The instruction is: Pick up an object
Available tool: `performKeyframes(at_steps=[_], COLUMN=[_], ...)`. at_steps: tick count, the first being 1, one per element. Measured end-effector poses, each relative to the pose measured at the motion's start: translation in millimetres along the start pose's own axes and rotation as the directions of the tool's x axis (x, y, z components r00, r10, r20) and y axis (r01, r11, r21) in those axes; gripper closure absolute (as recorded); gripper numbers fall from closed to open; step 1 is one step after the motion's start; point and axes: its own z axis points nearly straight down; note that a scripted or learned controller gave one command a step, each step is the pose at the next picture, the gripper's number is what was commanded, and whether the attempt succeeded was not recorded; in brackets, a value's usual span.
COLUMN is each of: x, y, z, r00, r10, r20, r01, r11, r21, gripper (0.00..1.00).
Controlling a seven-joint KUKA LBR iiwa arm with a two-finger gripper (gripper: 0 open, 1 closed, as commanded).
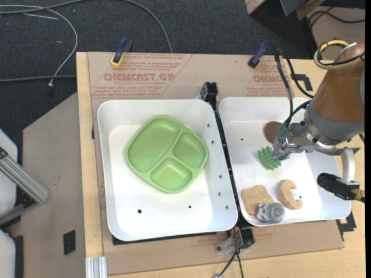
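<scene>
Arm (339, 97) reaches in from the right over the right bin (249, 112). Left bin (110, 155) holds a green divided plate (167, 153), well clear. Gripper (280, 153) sits low, just above the small green leafy piece (268, 158), touching or nearly so; can't tell its state. Risks: tips come down off to the piece's right, so closing likely nudges it aside or catches only a frond. Brown disc (272, 130) sits close behind and could get bumped. Cracker (255, 197), tan curved piece (290, 194), small can (270, 212) sit nearer the front, out of reach.
</scene>
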Motion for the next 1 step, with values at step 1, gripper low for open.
performKeyframes(at_steps=[1], x=[0.0], y=[1.2], z=[-19.8], r00=[1.000], r10=[0.000], r20=[-0.001], r01=[0.000], r11=[1.000], r21=[0.004], gripper=[1.00])
